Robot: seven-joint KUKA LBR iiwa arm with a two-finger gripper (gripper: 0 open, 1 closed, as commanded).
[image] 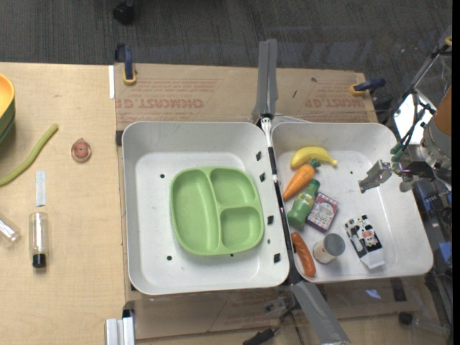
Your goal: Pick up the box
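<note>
My claw hangs above the right bin, and I cannot tell its state. The box lies well left of it, touching the green bottle.

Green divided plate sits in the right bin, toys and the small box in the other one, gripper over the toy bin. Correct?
Not quite. The green divided plate sits in the left bin, not the right one. The rest stands: the camera view shows the toys and the small box in the right bin, with the gripper over that bin.
</note>
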